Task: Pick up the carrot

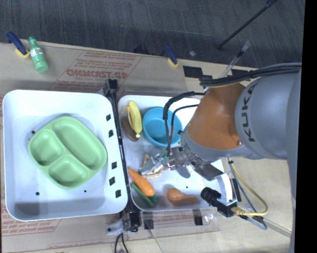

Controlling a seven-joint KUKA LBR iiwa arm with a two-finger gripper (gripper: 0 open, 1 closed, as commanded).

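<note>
The carrot (142, 182) lies in my right bin (225, 180), near the bin's front-left corner, slanting along the left wall with its green top (147, 198) toward the front edge. I judge it a light, stiff toy, smooth and likely slippery, tapering toward the tip; I would take it across the thick orange middle, where the sides run nearly parallel, not by the green end. An orange drumstick-like piece (179, 196) lies near it along the front wall, so my fingers want to close across the carrot's width without nudging that.

My arm (242, 119) reaches in over the bin's right side, wrist bent down over the middle. My hand (161, 163) sits just above and behind the carrot, near some small pale objects. Whether it is apart or together I cannot tell.
</note>
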